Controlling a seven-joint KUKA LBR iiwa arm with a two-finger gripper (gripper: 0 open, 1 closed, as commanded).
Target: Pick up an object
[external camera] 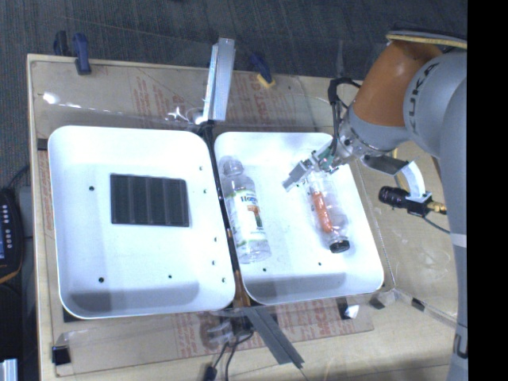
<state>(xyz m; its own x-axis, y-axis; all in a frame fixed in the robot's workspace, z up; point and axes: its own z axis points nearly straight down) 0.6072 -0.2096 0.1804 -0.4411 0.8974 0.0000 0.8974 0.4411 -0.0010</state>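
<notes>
Orange-filled bottle point(326, 211): a clear bottle with orange contents and a dark cap, lying on its side in the right bin, near that bin's right wall; the capped end points toward the bin's near edge, the other end toward the claw.
Water bottle point(244, 209): a clear bottle with a printed label, lying on its side in the same bin, along its left wall, well apart from the orange-filled bottle.
Claw point(308, 170): low over the right bin, at the upper end of the orange-filled bottle; one pale finger juts out to the left of the bottle's end. Whether the fingers are wide or narrow cannot be told, and no object is seen between them.
Arm point(413, 86): grey, with an orange band above the wrist, reaching in from the right and bending down toward the right bin.
Right bin point(361, 272): shallow, white, with rounded corners; it holds both bottles.
Left bin point(71, 213): shallow, white, just beside the right bin; a dark ribbed rectangular panel point(149, 200) lies flat on its floor, left of centre.
Desk point(413, 276): a pale surface bearing both bins, with blue clamps point(80, 51) at its far edge.
</notes>
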